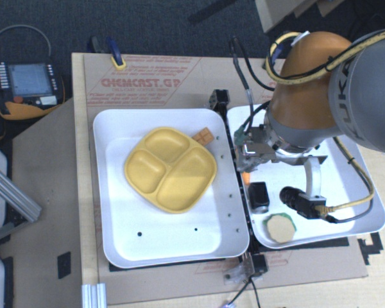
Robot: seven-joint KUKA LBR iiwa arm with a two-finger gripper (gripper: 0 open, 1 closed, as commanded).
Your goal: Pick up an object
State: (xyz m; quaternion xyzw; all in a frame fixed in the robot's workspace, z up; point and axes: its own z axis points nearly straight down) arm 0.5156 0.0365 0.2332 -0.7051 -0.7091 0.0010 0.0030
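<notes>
The yellow divided plate (171,169) lies in the middle of the left bin (115,236), and a small brown block (203,136) touches the plate's upper right rim. To the right of the plate, the arm (314,95) hangs over the right bin (366,217), and its gripper (250,156) is near the wall between the bins; how wide it stands I cannot tell. Below the gripper, further right of the plate, lie a small black object (258,196) and a round beige disc with green edge (280,228).
</notes>
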